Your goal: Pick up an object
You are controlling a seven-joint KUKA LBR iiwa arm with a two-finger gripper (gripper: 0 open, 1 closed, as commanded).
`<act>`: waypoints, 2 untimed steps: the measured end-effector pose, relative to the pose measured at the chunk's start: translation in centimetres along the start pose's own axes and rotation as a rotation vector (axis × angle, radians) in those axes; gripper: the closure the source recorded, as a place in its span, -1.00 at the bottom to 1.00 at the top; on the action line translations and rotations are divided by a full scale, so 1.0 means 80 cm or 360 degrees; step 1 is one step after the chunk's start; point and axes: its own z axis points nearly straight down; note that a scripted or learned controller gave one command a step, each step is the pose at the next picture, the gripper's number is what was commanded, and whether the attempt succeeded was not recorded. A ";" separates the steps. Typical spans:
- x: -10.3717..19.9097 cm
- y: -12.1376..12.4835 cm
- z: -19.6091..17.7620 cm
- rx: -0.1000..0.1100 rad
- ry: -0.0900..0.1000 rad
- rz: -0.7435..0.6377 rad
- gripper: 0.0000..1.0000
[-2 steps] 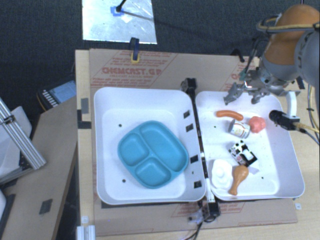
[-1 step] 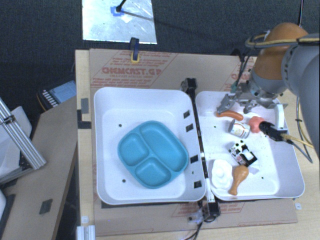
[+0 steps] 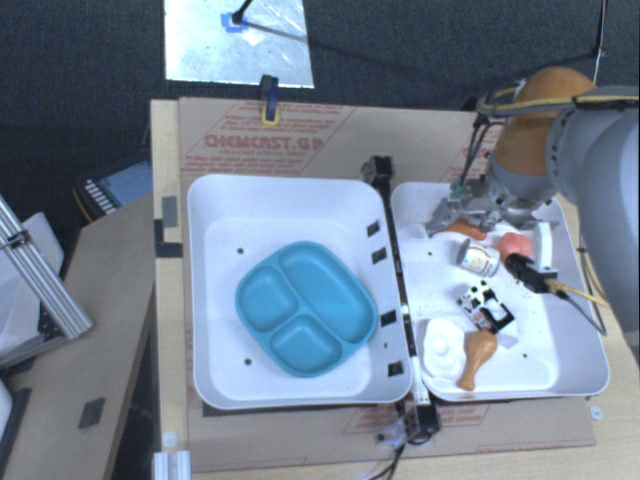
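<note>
The arm (image 3: 590,168) reaches in from the right, and its gripper (image 3: 447,216) hangs low over the far part of the right bin (image 3: 565,363), close to that bin's back wall. Whether the claw is apart or together cannot be told from this slant, and nothing can be seen clamped in it.

The loose things all lie in the right bin. A small orange piece (image 3: 468,231) sits just beside the gripper, on its near side (whether they touch cannot be made out). Next to it lies a small pale jar (image 3: 481,259) on its side, and a pink lump (image 3: 514,243) rests just to the right of the jar. Nearer the camera is a black-and-white toy (image 3: 486,308). In front of that lie a white round thing (image 3: 440,340) and a tan drumstick (image 3: 477,354), side by side near the bin's front wall.

The left bin (image 3: 215,268) holds a blue divided plate (image 3: 305,308), lying flat near its middle, well apart from the gripper.
</note>
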 end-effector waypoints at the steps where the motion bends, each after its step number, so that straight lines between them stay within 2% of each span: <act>1: 0.001 0.002 -0.018 -0.0002 0.0005 0.0000 1.00; 2: 0.000 -0.001 -0.075 0.0012 0.0010 0.0003 1.00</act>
